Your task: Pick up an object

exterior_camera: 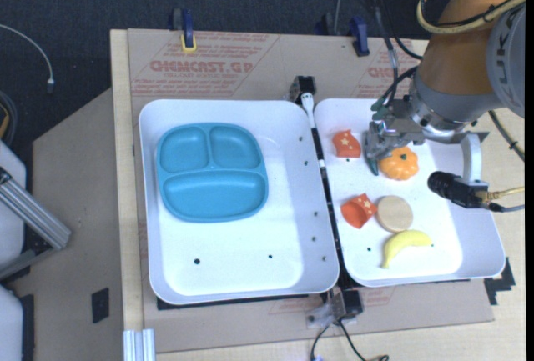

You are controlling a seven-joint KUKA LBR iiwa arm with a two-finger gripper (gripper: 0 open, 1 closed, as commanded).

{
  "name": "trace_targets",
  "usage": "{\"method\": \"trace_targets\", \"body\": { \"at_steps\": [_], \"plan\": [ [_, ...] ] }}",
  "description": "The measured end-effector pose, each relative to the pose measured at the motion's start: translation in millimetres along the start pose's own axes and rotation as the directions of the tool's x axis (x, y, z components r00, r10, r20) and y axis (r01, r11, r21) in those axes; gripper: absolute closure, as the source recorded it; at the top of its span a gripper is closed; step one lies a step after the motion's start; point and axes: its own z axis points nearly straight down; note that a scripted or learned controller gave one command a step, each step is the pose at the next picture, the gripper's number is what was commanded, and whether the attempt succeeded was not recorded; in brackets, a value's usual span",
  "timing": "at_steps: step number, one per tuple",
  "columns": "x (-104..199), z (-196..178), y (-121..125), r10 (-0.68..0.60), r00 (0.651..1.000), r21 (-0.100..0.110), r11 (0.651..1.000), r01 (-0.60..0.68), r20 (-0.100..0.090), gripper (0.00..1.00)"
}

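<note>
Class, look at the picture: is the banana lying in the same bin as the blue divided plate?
No: the banana lies in the right bin, the blue divided plate in the left bin.

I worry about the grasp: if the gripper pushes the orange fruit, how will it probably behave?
The orange fruit looks round, so it may roll toward the red piece or the bin wall. Its smooth, rigid-looking skin could slip from the gripper beside it. It seems a light toy.

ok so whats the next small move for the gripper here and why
Probably a short, straight descent onto the orange fruit. The gripper sits low in the right bin, right at that fruit's left edge, and nothing shows as held. The red piece lies close on the left, so going straight down rather than sideways seems safest. Whether it is already touching the fruit is hard to tell.
</note>
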Motion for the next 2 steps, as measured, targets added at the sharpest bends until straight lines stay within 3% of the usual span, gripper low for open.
{"method": "trace_targets", "body": {
  "at_steps": [2],
  "plan": [
    [97.0, -13.0, -14.9, -0.002, 1.0, -0.004, 1.0, 0.002, 0.0, 1.0]
  ]
}}
